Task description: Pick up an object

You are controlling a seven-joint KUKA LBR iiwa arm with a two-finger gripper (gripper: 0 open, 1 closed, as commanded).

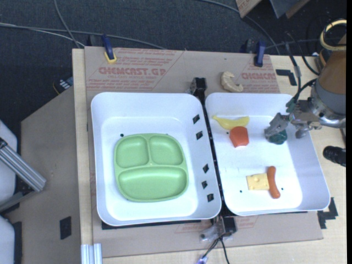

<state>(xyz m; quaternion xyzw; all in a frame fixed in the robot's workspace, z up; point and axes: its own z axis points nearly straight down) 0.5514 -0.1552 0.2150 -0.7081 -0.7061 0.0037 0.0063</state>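
Observation:
In the right bin (pixel 308 164) lie a yellow banana-shaped piece (pixel 230 121), a red-orange block (pixel 239 137), a yellow cheese slice (pixel 257 181) and an orange sausage (pixel 273 181). A small teal object (pixel 277 138) sits near the bin's upper right. My gripper (pixel 276 128) reaches in from the right and stands directly over the teal object, touching or nearly touching it. Whether the object is gripped cannot be told from this angle.
The left bin (pixel 104 147) holds a green divided plate (pixel 150 166). A tan curved piece (pixel 231 82) lies on the cardboard behind the bins. Black clips run along the wall between the bins (pixel 207 147). Cables hang behind the arm at upper right.

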